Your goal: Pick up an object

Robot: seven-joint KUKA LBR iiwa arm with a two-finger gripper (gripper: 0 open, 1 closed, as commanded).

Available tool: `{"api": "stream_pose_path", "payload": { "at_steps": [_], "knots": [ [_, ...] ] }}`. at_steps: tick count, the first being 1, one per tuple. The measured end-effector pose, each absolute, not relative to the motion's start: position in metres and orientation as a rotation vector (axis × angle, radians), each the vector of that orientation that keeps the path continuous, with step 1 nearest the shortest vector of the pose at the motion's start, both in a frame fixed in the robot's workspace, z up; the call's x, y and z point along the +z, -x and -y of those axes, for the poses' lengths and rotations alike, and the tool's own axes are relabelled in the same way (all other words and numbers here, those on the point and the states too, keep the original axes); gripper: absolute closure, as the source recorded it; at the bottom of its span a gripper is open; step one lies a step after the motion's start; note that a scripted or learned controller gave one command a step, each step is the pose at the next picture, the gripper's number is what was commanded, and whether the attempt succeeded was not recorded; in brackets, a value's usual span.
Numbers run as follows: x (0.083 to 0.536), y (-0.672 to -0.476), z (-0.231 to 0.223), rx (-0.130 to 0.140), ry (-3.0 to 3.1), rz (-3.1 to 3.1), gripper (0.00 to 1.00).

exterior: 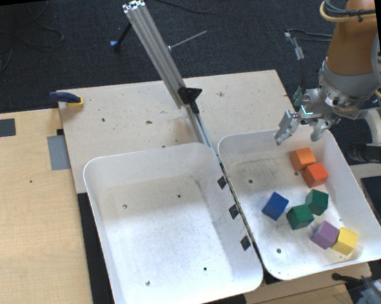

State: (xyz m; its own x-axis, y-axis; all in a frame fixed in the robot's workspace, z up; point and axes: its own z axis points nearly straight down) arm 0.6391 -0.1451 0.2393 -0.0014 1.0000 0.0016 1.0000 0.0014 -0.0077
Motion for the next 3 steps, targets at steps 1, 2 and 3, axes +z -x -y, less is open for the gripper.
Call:
{"api": "stream_pose_path", "payload": {
  "at_steps": [1, 2, 3],
  "knots": [
    [0.242, -0.64, 0.145, 0.003, 2.216, 2.224, 0.0],
    [0.179, -0.643, 0.146, 0.008, 2.216, 2.217, 0.0],
    [0.126, -0.651, 0.14, 0.007, 2.211, 2.222, 0.0]
  ]
}}
